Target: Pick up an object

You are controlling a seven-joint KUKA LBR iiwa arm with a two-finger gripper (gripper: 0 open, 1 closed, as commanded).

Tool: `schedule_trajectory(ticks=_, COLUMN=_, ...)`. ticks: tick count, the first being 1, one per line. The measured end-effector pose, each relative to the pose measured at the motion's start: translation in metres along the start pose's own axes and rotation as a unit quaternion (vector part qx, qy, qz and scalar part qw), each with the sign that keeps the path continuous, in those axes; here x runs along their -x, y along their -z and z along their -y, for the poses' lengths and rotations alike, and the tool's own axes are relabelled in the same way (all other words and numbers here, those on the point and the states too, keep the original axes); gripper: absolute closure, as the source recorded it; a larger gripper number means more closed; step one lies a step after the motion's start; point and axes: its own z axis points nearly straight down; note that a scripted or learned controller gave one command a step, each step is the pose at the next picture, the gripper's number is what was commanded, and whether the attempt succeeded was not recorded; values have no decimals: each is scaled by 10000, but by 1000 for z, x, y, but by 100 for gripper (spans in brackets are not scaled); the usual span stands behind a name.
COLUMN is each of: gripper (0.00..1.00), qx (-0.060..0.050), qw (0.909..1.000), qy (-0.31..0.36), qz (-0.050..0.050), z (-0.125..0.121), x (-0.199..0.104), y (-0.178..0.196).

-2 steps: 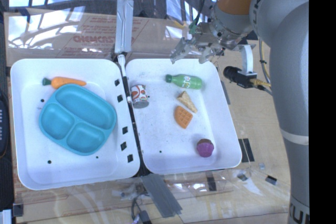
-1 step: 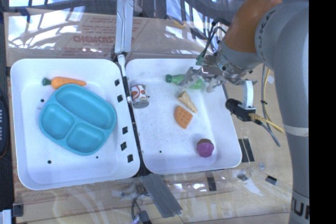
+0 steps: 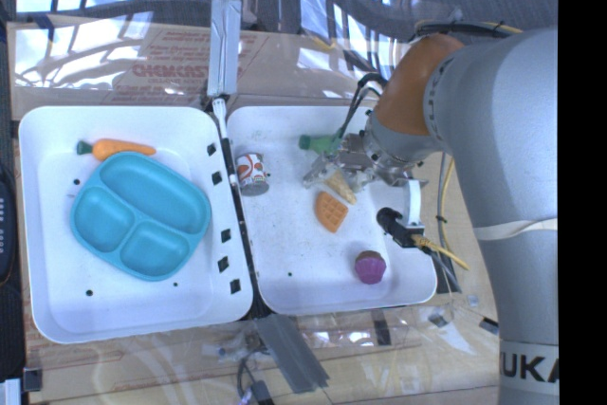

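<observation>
My gripper [image 3: 330, 175] hangs low over the upper middle of the right bin [image 3: 294, 285], the arm reaching in from the right. A green item [image 3: 316, 143] lies just behind it, partly hidden by the wrist. An orange waffle-like piece [image 3: 331, 211] sits right below the gripper, very near or touching it. A pale yellow bit shows at the gripper's tip; I cannot tell whether it is held. A purple rounded object [image 3: 370, 266] rests near the bin's front right. A small red-and-white can [image 3: 251, 174] lies at the bin's left wall.
The left bin [image 3: 47, 285] holds a blue divided plate [image 3: 140, 215] with an orange carrot [image 3: 121, 148] behind it. A metal divider [image 3: 224, 52] runs between the bins at the back. Bare white floor shows in the right bin's front left.
</observation>
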Motion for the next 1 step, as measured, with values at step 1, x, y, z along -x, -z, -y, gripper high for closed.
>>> schedule_trajectory(ticks=1, gripper=100, qx=-45, qw=10000, qy=33, qz=-2, z=0, x=0, y=6)
